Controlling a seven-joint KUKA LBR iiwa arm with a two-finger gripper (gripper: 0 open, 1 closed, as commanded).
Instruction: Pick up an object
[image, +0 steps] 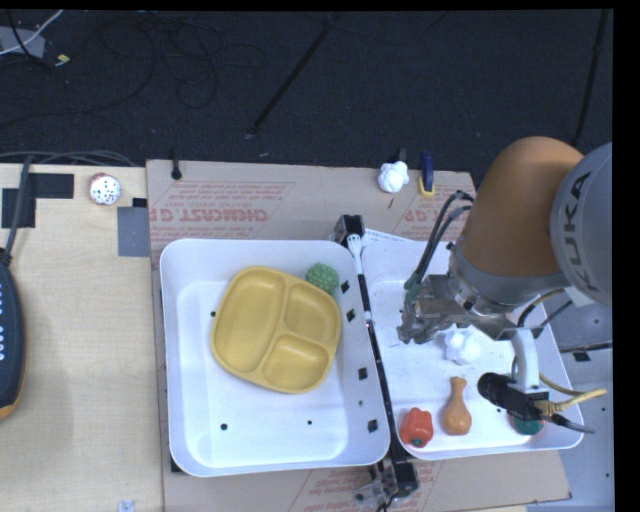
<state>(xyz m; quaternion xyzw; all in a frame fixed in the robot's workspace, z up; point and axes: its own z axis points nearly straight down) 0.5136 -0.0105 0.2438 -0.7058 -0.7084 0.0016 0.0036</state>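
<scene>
a yellow plate (277, 328) with three compartments lies flat and face up in the left bin (190, 400), turned askew, nearer the far right corner. a small green lumpy thing (322, 276) sits against its far right rim. in the right bin (400, 375), a red pepper (417, 427) lies at the near left corner, with a tan drumstick-shaped toy (457, 407) just beside it, narrow end pointing to the far edge. a white crumpled lump (462, 346) lies mid-bin.

The claw (422, 318) hangs over the right bin (425, 375), just beside a crumpled white lump (462, 346) — a tan gourd-shaped toy (457, 405) and a red pepper (417, 427) lie near the front rim. The left bin (250, 430) bears a yellow divided plate (277, 328), with a green lump (322, 277) at its far edge.
</scene>
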